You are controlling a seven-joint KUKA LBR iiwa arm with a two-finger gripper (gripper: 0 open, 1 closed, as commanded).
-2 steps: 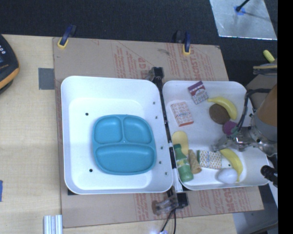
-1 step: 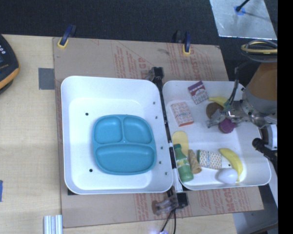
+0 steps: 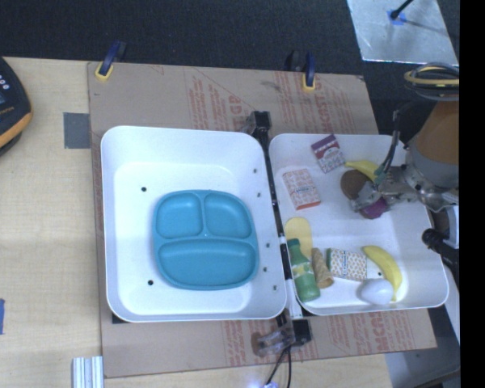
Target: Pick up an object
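The right bin [image 3: 412, 301] holds the loose objects. My gripper [image 3: 372, 197] is low over its far right part, reaching in from the right below the orange-banded wrist [image 3: 438, 136]. Right at its tip lie a purple object [image 3: 375, 209] and a brown round object [image 3: 352, 184], with a small yellow piece [image 3: 359, 167] just behind. I cannot see whether anything is held. A yellow banana [image 3: 386, 266] and a white egg shape [image 3: 377, 292] lie at the bin's near right.
The same bin also has a small red and purple carton [image 3: 327, 153], a pink packet [image 3: 301, 188], a yellow item [image 3: 297, 233], a green bottle [image 3: 302, 272] and a printed box [image 3: 347, 264]. A blue divided plate [image 3: 205, 239] lies in the left bin [image 3: 121, 160].
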